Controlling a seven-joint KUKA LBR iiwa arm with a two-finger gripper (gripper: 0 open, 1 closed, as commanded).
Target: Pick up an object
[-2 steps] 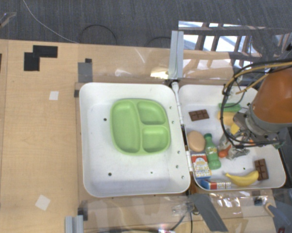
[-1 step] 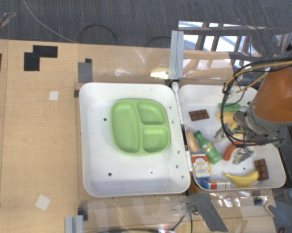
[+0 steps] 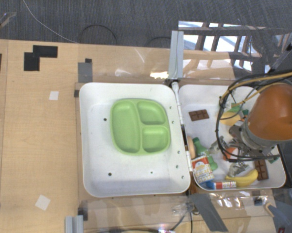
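White plastic forms both shallow bins on the wooden bench. The left bin (image 3: 94, 178) holds a light green divided plate (image 3: 139, 126), three compartments, lying flat near the middle with bare bin floor all around it.

The right bin (image 3: 204, 93) is crowded. A brown chocolate bar (image 3: 199, 115) lies alone toward its far left part. Along the near edge sit a small red-and-white carton (image 3: 202, 168), a green item (image 3: 197, 145) just behind it, a red, white and blue tube (image 3: 223, 184) lying flat, and a yellow banana (image 3: 244, 178) curved along the near wall. A second dark brown chocolate piece (image 3: 262, 169) rests just right of the banana, and a yellow object (image 3: 229, 116) shows partly behind the cables.

The arm's orange band (image 3: 275, 111) and grey wrist cover the right half of this bin, with black cables (image 3: 222, 106) looping over it. The gripper (image 3: 239, 168) hangs low among the items, just above the banana and close to the orange-and-green clutter beside it. Whether it grips anything, or how its pincer stands, cannot be told, since the wrist and cables hide much of it.
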